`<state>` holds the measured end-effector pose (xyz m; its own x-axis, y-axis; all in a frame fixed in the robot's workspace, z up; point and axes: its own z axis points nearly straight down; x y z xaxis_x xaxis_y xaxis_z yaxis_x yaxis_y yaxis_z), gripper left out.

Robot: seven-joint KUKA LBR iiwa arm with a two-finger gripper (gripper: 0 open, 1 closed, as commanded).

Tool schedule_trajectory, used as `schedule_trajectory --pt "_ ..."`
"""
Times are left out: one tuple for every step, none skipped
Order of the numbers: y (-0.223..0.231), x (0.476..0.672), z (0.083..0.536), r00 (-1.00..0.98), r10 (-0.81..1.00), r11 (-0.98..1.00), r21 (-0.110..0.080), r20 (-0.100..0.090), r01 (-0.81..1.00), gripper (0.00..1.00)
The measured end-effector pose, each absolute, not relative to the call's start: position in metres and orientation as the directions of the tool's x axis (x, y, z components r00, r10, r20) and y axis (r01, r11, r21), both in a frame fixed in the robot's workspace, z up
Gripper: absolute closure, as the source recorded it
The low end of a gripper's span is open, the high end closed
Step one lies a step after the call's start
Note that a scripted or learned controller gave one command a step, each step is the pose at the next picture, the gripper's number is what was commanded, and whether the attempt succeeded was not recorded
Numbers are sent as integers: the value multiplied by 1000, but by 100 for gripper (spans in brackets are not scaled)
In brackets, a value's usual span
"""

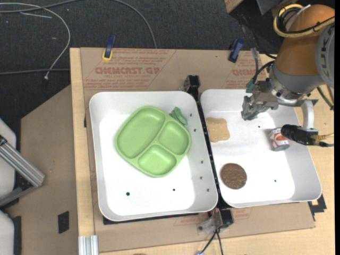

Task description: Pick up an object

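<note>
My gripper hangs over the back of the right bin, with nothing visible between its fingers. A tan, toast-like square lies to its lower left near the bin's left wall. Toward the front of that bin lies a brown round cookie-like disc. A small red and white can-like object lies to the right of the gripper. In the left bin rests a green divided plate with a small dark green piece at its upper right edge.
The two bins sit side by side on a cardboard sheet, joined by a black clamp at the back. Blue clips hold the sheet's far edge. Open white floor lies between the objects in the right bin.
</note>
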<state>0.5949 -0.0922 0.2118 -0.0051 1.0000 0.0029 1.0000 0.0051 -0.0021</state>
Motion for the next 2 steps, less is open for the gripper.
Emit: schedule_trajectory --pt "-42 587 213 -6 1000 6 -3 3 1000 100" --pt "14 566 209 -6 1000 6 -5 4 1000 100"
